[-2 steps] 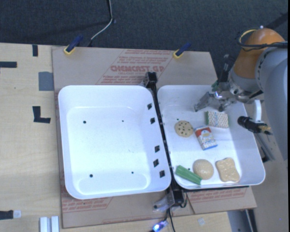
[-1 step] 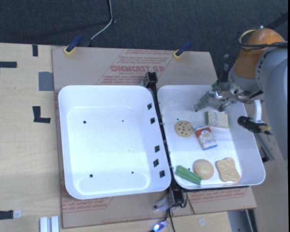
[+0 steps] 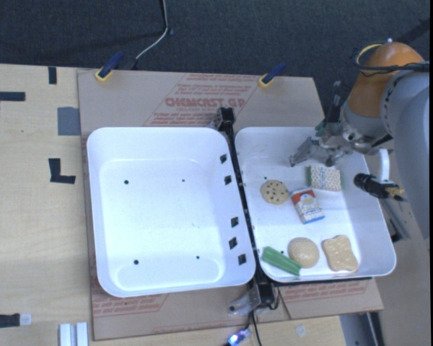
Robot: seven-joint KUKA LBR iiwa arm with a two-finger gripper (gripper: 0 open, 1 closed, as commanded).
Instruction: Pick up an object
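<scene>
While the claw (image 3: 316,152) hangs spread and holding nothing over the right bin (image 3: 366,269), just above the speckled pad (image 3: 325,178), every object there—cookie (image 3: 274,192), red carton (image 3: 308,205), green piece (image 3: 281,260)—lies unlifted, so the pick looks not yet made.

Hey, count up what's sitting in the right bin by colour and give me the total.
Tan or beige: 3, the cookie, round bun, and bread slice
Green: 1, green piece
Red and white: 1, small carton
Pale speckled: 1, square block
Total: 6
</scene>
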